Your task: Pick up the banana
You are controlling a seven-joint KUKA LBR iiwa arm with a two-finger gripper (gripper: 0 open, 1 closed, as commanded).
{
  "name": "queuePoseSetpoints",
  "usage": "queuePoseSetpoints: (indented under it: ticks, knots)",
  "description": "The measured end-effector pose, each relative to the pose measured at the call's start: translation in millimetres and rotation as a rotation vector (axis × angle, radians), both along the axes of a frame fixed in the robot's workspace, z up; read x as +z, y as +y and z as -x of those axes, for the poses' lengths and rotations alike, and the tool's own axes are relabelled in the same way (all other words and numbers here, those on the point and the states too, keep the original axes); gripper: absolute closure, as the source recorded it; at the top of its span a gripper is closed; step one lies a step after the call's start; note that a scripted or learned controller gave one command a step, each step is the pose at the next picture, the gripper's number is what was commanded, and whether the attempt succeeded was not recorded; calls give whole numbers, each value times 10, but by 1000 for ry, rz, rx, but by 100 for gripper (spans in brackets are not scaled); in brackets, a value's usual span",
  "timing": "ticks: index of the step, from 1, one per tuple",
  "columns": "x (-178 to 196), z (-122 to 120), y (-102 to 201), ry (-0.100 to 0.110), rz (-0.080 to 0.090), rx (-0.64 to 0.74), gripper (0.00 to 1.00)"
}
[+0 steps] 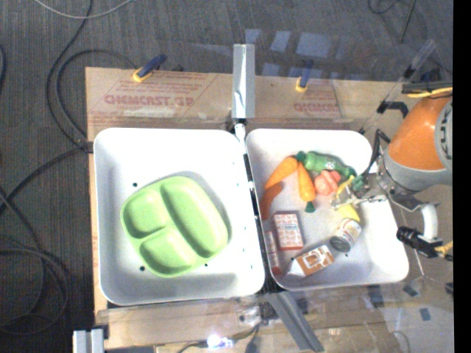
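The banana (pixel 349 214) shows as a small yellow patch in the right bin (pixel 383 267), near its right wall. Most of it is hidden under the gripper (pixel 349 191), which hangs directly over its upper end. The grey arm with its orange band (pixel 419 142) reaches in from the right edge. From this angle I cannot make out whether the banana is held.
The right bin also holds two orange carrots (pixel 282 172), a green vegetable (pixel 324 161), a pink-red item (pixel 324 183), a metal can (pixel 344 235), a red box (pixel 288 229) and a brown carton (pixel 315 259). A green divided plate (pixel 175 225) lies in the left bin (pixel 110 160).
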State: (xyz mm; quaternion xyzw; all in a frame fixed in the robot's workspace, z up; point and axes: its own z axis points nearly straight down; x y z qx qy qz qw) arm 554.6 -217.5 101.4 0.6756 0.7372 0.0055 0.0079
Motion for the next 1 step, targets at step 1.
queuePoseSetpoints:
  ticks: [1]
  knots:
    - [762,-283,287,20,-2,-21,100]
